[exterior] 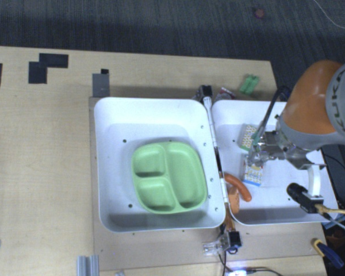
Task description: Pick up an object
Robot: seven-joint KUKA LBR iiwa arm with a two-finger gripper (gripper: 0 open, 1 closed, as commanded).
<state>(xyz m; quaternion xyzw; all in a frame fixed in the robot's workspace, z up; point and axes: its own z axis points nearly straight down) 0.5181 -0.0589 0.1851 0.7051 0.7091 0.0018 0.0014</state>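
A small blue-and-white packet point(253, 175) is seen lying flat on the floor of the right bin point(279, 203), towards its left side and about midway between its far and near walls. The gripper point(257, 154) is placed directly over the packet's far edge, and contact between the two cannot be made out. Whether the jaws are spread or pressed together cannot be told, as they are blurred against the packet beneath. Just beyond the gripper, on the far side, a pale dotted packet point(248, 134) is laid flat in the same bin. Nearer and to the left, two orange pieces point(239, 187) are lodged against the bin's left wall, one crossing the other. The grey arm with its orange band point(310, 99) is extended in from the right. In the left bin point(106, 154) a green divided plate point(169, 176) is set near the middle. Outside the bins, on the bench point(40, 171) beyond the right bin, a small green object point(249, 84) is found.
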